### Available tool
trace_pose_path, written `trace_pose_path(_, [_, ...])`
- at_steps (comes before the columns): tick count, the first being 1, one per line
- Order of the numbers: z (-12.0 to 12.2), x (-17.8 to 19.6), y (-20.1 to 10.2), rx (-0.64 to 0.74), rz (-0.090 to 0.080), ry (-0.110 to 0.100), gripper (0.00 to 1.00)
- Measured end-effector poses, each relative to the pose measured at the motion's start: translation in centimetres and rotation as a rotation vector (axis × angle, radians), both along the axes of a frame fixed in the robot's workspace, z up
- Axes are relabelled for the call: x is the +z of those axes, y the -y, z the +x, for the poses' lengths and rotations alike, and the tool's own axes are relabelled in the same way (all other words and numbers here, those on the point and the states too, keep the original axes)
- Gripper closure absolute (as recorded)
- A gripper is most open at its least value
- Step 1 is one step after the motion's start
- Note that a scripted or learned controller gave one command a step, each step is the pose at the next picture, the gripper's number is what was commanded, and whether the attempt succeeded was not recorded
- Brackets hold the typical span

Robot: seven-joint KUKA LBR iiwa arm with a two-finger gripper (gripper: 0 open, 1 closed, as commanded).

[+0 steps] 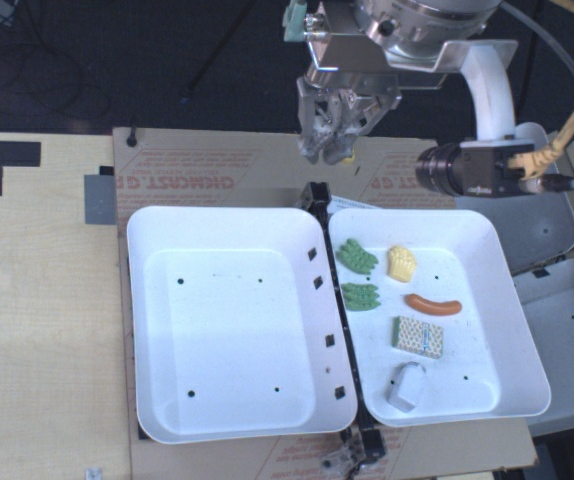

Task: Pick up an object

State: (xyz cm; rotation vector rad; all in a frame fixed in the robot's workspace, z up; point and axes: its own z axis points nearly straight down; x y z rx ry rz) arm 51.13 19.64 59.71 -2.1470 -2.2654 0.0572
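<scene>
In the camera view the gripper [335,140] hangs at upper centre of the frame, above the bins' far edge; whether it is open or closed I cannot tell. The right bin [512,298] holds 6 objects: 2 green pieces [357,258] [360,296], a yellow piece [402,263], a patterned packet [418,337], a grey piece [405,386], and an orange sausage [433,306] whose long axis runs left to right. The left bin [167,238] lies beside it.

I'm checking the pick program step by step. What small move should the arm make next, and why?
Probably bring the gripper toward the camera and down over the right bin: it hangs high above the bins' far edge, while the sausage lies there apart from its neighbours.
</scene>
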Motion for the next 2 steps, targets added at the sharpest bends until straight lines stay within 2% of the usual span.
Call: trace_pose_path(2, [0.02,1.8,-0.21,0.01,-0.002,-0.009,1.0])
